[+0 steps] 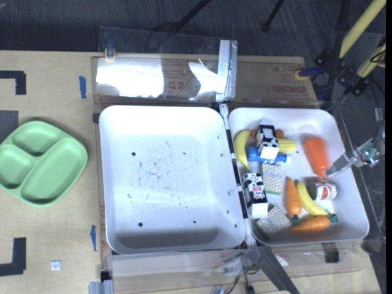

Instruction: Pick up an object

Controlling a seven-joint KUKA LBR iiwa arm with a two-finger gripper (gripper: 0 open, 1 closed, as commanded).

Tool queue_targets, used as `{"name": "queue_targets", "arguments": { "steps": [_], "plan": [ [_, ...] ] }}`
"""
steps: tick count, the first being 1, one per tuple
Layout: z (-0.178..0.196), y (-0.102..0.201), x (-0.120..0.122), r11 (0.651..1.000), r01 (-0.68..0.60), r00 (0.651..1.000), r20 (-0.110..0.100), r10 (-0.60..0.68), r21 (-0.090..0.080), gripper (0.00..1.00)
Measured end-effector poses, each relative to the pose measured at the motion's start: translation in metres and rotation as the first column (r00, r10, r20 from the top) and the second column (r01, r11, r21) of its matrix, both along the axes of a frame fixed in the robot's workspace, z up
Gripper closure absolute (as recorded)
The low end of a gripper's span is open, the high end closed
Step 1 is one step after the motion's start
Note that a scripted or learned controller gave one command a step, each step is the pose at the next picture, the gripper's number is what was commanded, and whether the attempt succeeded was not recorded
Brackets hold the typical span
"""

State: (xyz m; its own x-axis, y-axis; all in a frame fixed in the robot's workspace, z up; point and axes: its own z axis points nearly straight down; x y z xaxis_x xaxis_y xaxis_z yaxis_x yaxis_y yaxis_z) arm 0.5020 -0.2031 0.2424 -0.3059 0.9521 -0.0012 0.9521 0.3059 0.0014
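A pale green plastic plate with three compartments [41, 162] lies at the left of the frame on the wooden bench. Right of it sits the wide shallow white bin [116, 127], and touching that bin's right side is the second white bin [318, 118], where all the toys are heaped.

At that bin's left edge, a yellow plastic banana [242, 147] curves from upper right to lower left. Beside it stands a black-and-white cow-patterned block [266, 137]. A second cow-patterned block [255, 188] lies lower down.

Farther right, a smooth, stubby orange carrot-shaped toy [316, 155] has its long axis nearly vertical in the frame, leaning slightly to the upper left. Below it are a slim orange carrot [293, 198], a second yellow banana [311, 202] and a red-and-white can [326, 192].

The metallic gripper [352, 159] reaches in from the right edge, its tip just beside the stubby carrot's lower end. I cannot tell whether it is released or clenched.
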Motion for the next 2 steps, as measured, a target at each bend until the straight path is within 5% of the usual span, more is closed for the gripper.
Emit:
{"name": "queue_targets", "arguments": {
  "steps": [2],
  "plan": [
    [-0.152, -0.012, 0.118, 0.995, -0.1, 0.995, 0.003, 0.1, 0.007, 0.0]
  ]
}}
